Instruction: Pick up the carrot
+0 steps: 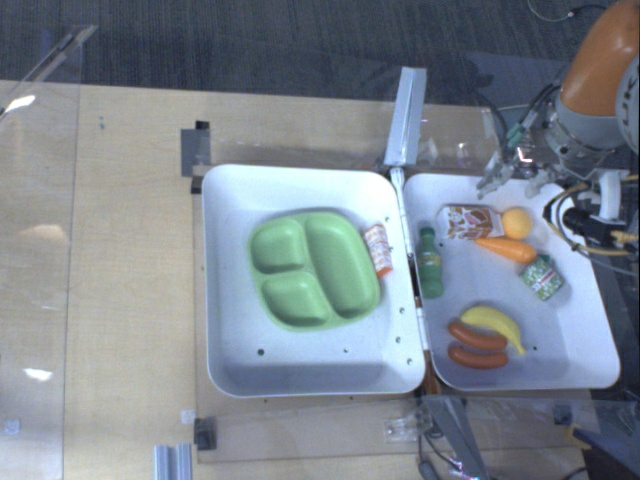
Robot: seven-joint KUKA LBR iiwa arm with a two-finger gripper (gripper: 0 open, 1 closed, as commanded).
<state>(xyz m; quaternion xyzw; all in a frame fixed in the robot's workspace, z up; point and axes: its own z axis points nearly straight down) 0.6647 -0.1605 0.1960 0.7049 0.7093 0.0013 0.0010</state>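
Just one carrot (pixel 506 249), two sausages (pixel 478 348)

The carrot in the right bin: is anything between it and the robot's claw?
Nothing visible blocks it. The gripper hovers over the right bin's far edge; the carrot lies uncovered, though a yellow ball sits touching it.

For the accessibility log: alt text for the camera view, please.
The carrot lies in the right bin among a lemon, banana and green bottle, with the gripper over the bin's far edge. The left bin holds a green tray.
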